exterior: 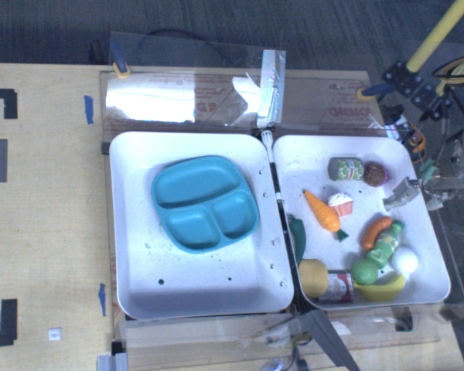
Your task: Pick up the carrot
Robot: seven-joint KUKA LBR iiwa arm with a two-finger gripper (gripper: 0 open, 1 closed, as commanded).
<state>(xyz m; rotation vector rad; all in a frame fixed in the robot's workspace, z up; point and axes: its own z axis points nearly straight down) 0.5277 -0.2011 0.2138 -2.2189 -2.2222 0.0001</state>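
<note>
The carrot is orange with a small green top and lies slanted in the middle-left of the right bin. A small white and pink toy touches its right side. The gripper shows as a grey metal piece over the bin's right rim, well to the right of the carrot and apart from it. Nothing can be seen held in it.
The left bin holds a blue divided plate. Around the carrot lie a green-grey can, a dark red ball, an orange sausage shape, a green bottle, a white egg, a banana, a yellowish potato and a dark green vegetable.
</note>
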